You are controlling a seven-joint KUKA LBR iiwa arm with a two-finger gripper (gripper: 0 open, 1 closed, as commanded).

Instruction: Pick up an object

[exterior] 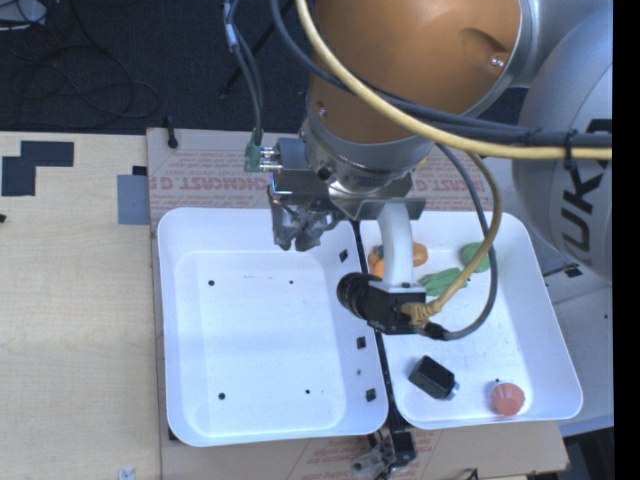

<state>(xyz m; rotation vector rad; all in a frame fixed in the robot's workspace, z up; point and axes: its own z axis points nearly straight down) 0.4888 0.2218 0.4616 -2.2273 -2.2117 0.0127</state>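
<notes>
A black block (433, 377), pink ball (507, 398), green piece (475, 255) and orange piece (414, 255) lie in the right bin (560, 368).

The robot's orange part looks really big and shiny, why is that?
In the camera view, the orange band sits close to the lens, so it looms large and slightly soft; light gleams off its curve. The black block and pink ball down in the right bin look sharper.
</notes>
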